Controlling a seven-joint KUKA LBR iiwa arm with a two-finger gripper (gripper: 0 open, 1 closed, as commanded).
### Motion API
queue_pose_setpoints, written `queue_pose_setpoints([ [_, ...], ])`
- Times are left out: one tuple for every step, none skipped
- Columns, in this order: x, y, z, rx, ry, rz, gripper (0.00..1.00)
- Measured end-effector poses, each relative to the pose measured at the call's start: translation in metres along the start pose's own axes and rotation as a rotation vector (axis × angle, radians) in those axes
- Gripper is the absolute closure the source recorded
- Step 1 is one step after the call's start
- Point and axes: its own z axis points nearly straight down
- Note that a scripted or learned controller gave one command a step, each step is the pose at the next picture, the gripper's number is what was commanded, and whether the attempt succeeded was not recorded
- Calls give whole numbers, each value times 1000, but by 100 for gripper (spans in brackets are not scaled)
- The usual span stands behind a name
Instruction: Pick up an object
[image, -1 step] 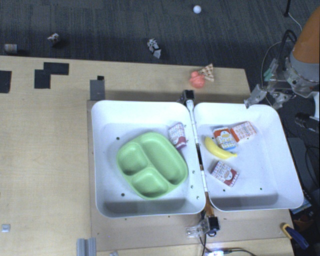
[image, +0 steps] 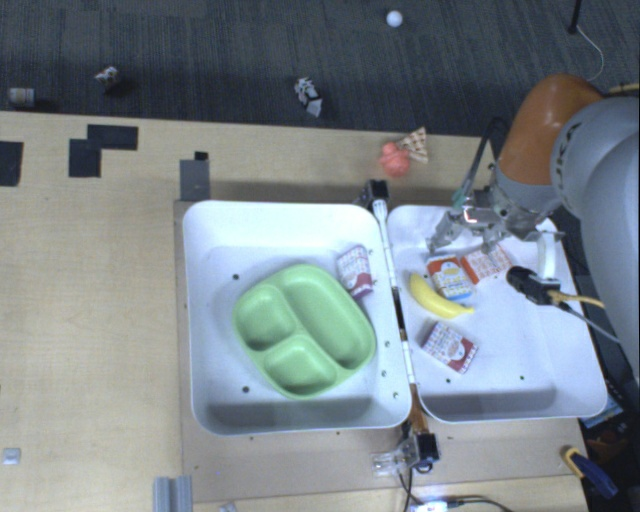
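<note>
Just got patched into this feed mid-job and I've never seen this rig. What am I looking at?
One fixed camera looks down at a slant on a bench. The grey arm reaches in from the right, and its gripper hangs over the right bin. That bin holds a banana, a small carton and two red-and-white packets. The left bin holds a green divided plate and another packet. I cannot tell that anything is held.
</note>
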Motion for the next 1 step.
queue_pose_setpoints([
  [23, -53, 18, -24, -9, 3, 0],
])
